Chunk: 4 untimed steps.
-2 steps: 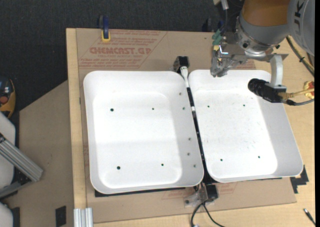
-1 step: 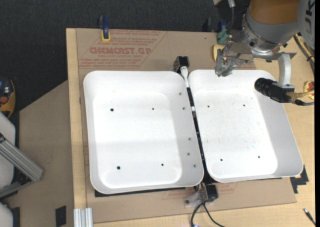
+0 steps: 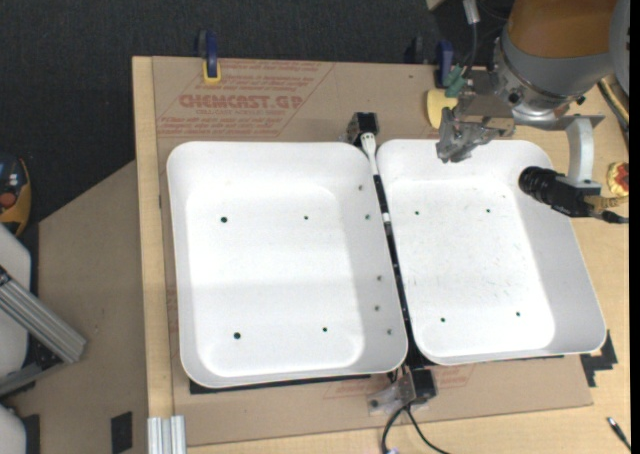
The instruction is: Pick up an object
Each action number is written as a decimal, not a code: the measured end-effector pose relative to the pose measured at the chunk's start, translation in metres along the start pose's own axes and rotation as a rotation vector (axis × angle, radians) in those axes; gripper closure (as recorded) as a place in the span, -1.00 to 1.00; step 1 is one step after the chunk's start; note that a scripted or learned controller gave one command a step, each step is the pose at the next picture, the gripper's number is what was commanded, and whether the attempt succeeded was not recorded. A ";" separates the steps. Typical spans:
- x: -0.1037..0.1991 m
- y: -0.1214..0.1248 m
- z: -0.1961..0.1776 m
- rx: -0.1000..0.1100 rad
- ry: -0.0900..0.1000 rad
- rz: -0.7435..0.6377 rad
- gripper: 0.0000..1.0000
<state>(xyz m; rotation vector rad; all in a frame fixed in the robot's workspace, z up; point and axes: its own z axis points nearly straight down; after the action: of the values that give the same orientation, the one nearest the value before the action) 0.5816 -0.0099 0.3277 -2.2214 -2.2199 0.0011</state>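
Object: I cannot tell where it lies. The pincer [image 3: 458,147] hangs over the far rim of the right-hand bin [image 3: 500,272]; whether it is clenched or released I cannot tell. Descending here, it may strike that rim or close on nothing.

Left bin [image 3: 270,272] sits beside right bin [image 3: 480,282] on board [image 3: 250,92].

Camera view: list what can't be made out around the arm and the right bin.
- Arm: upper part cut off by the top edge.
- Right bin: far rim partly hidden under the gripper.
- Yellow thing behind the gripper: partly covered, too small to identify.
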 end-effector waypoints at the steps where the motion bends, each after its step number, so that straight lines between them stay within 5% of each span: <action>1: -0.006 -0.008 0.000 0.001 0.000 0.000 1.00; 2: -0.025 -0.004 -0.007 -0.005 -0.002 0.001 1.00; 3: 0.008 0.024 0.048 0.005 0.001 -0.004 1.00; 4: 0.012 0.001 0.020 -0.001 0.001 -0.002 1.00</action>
<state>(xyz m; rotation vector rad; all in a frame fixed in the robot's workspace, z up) 0.5827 0.0026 0.3073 -2.2200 -2.2220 -0.0011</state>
